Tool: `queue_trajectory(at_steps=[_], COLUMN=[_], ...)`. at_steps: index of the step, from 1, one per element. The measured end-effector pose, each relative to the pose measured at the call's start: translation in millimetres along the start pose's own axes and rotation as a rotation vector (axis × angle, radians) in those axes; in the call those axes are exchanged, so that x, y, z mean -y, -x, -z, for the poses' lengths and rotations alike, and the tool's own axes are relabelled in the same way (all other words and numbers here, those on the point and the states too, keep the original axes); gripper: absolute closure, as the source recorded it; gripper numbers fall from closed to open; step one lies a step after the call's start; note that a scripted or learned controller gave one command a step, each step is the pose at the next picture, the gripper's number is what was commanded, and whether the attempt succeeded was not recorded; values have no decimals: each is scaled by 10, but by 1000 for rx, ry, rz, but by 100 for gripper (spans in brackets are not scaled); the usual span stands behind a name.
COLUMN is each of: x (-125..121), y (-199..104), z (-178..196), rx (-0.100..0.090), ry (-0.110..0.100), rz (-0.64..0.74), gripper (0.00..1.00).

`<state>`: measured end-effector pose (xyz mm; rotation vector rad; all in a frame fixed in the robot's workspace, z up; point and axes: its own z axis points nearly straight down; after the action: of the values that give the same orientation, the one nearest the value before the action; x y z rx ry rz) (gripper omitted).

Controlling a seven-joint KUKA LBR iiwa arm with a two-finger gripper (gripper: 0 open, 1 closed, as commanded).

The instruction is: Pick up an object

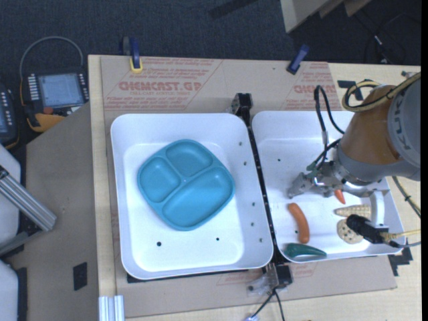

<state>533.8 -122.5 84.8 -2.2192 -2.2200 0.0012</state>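
Hovering in the right bin (281, 129), my gripper (302, 184) spreads its fingers wide, gripping nothing (the orange sausage (299, 222) lies just below them). A blue plate (186, 183) sits in the left bin (134, 129).

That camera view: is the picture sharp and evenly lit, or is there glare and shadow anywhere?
In the camera view, the lighting is soft and even; the blue plate casts just a faint shadow on the left bin. The right bin looks bright, without harsh glare. The end effector appears slightly soft.
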Motion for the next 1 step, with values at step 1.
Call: queue_trajectory(at_steps=[1], x=[-3], y=[0], z=[100], rx=[0], ry=[2], rz=[-1], gripper=[100])
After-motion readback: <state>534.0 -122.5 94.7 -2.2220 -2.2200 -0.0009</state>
